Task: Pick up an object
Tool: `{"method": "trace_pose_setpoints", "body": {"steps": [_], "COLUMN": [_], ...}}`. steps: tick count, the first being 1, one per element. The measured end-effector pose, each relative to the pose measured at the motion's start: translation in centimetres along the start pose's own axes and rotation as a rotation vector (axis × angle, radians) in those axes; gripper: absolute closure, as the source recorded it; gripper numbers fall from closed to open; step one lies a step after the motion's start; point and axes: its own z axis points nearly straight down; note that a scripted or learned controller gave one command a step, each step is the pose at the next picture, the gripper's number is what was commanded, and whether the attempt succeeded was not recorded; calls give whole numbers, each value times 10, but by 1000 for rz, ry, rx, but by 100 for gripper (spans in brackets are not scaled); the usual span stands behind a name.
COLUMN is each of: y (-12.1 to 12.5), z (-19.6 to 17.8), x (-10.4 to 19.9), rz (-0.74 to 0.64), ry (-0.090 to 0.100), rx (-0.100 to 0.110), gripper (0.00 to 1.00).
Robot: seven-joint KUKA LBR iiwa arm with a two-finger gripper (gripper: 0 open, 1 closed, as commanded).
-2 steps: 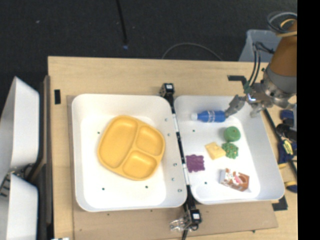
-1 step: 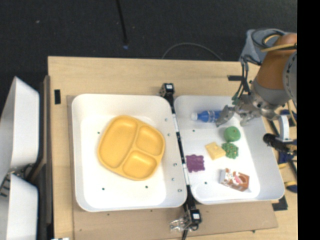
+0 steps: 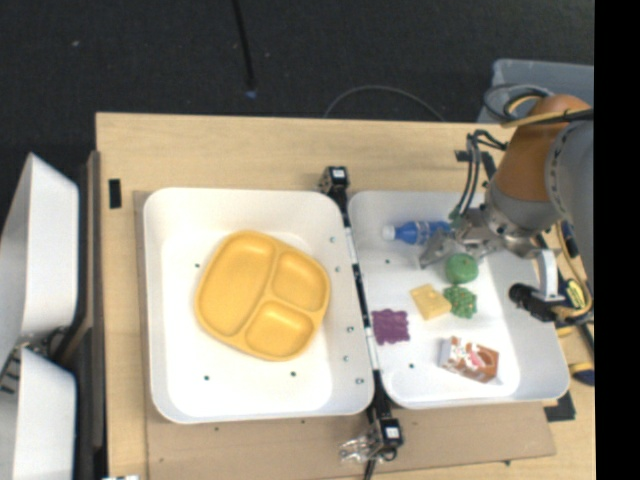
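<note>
In the right bin (image 3: 535, 373), the gripper (image 3: 458, 248) touches the green ball (image 3: 461, 268); finger state cannot be determined. The blue bottle (image 3: 417, 232) lies left-right, cap left.

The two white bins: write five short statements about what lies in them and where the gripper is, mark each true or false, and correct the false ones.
1. The yellow divided tray lies in the left bin. True.
2. The purple piece lies in the left bin. False: it lies in the right bin, near the divider.
3. The gripper is over the right bin, beside the blue bottle. True.
4. The red and white packet sits at the far edge of its bin. False: it lies near the front edge.
5. The yellow block lies beside a green object. True.
</note>
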Motion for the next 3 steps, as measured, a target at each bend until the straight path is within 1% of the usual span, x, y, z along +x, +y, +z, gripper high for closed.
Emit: {"method": "trace_pose_setpoints", "body": {"steps": [1, 2, 3], "y": [2, -1, -5], "z": [-15, -60, -113], "x": [-1, 0, 7], "rz": [-1, -1, -3], "ry": [-1, 1, 1], "rx": [-7, -7, -8], "gripper": [100, 100, 100]}}
